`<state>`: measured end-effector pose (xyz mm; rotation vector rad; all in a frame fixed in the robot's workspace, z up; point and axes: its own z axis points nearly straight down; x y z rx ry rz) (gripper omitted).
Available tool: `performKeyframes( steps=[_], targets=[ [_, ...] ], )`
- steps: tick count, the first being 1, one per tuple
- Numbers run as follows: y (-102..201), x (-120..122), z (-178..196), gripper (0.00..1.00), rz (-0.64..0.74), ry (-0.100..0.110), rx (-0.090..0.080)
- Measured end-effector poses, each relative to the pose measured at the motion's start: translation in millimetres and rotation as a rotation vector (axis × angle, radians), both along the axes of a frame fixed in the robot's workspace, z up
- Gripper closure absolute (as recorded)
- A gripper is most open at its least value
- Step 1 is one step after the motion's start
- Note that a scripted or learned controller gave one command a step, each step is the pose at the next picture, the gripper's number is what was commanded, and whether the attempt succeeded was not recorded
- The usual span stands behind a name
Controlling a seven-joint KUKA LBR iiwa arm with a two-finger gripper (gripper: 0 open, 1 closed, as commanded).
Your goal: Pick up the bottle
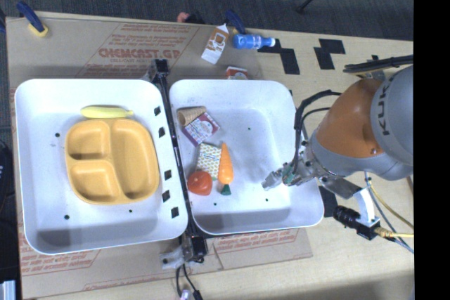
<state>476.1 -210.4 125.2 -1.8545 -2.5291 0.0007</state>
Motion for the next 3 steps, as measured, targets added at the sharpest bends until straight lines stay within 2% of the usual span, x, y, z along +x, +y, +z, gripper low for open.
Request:
performKeyframes(
  steps=[1, 2, 3],
  targets=[
    [0, 0, -9, 1.00, 0.465, -0.002, 0.001],
    [-1, 1, 34, 1.00, 0.782, -0.006, -0.002],
    [-1, 2, 50, 1.00, 0.998, -0.006, -0.002]
  ],
)
